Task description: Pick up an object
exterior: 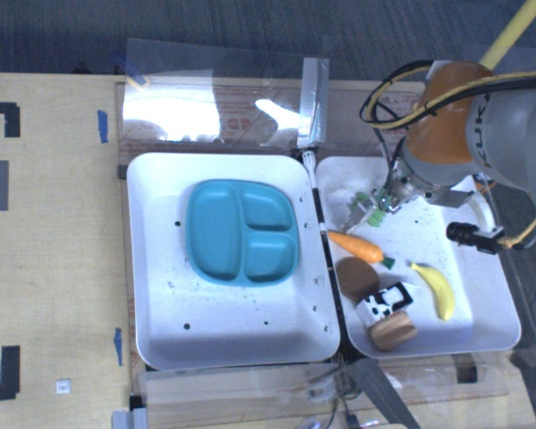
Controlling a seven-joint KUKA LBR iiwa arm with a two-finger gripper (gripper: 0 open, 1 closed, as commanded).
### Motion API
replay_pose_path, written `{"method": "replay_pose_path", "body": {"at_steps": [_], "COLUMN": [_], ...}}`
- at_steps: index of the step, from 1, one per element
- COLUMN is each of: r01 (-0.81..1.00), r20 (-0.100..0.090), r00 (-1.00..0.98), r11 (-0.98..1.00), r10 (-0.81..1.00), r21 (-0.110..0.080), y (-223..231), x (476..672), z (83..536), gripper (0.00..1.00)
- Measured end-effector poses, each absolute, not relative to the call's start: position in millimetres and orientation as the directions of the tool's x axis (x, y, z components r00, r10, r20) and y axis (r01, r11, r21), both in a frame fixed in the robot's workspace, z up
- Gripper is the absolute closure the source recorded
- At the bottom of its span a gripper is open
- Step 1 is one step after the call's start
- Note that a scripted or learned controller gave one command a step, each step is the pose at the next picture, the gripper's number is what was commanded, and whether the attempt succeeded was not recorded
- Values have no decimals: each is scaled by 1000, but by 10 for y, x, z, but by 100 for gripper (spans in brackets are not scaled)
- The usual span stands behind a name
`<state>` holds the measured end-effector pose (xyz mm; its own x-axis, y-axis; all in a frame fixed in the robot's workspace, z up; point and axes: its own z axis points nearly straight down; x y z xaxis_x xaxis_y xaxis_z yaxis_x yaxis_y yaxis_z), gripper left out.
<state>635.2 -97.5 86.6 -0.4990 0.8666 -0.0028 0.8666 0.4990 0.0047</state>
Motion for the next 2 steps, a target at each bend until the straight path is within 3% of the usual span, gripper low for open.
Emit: {"method": "replay_pose_path", "body": {"at_steps": [1, 2], "r01": [868, 959], "r20": [-4, -1], "r00": [-497, -284], "r11": [497, 284], "r10": [868, 959], "r21": [9, 4], "y": [-985, -514], "x": [6369, 6687], "z": [960, 1852], "gripper": [100, 100]}}
